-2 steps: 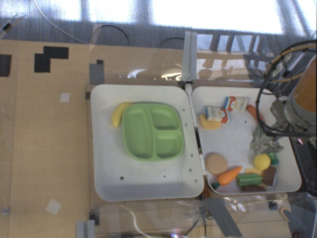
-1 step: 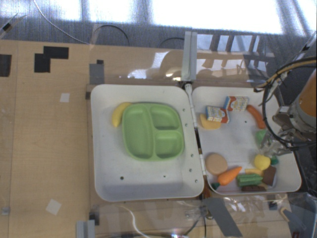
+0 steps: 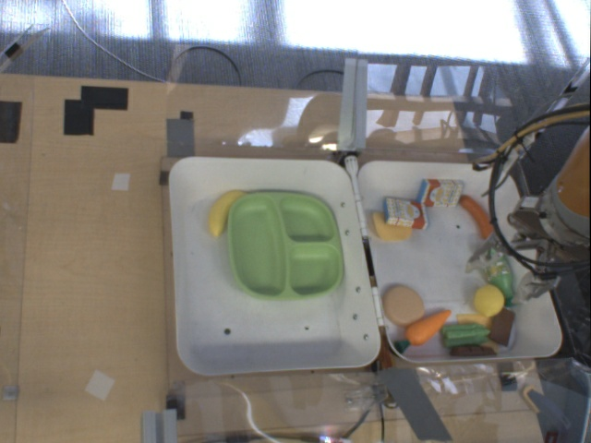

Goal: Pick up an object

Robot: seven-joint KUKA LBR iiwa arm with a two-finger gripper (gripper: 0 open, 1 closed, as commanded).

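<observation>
The right bin (image 3: 434, 257) holds several toy foods: two small cartons (image 3: 404, 212) (image 3: 440, 192), an orange sausage-like piece (image 3: 476, 215), a yellow wedge (image 3: 391, 230), a tan disc (image 3: 404, 304), a carrot (image 3: 428, 327), a green vegetable (image 3: 464, 334), a brown block (image 3: 503, 326) and a yellow lemon (image 3: 488, 300). My gripper (image 3: 496, 264) hangs low over the bin's right side, just above a small green item (image 3: 501, 277) and the lemon. The wrist and cables hide what lies directly under it.
The left bin (image 3: 199, 321) holds a green divided plate (image 3: 284, 245) with a banana (image 3: 222, 212) against its upper left edge. A metal post (image 3: 351, 109) stands behind the seam between the bins. Black cables (image 3: 503, 183) loop above the right bin's far corner.
</observation>
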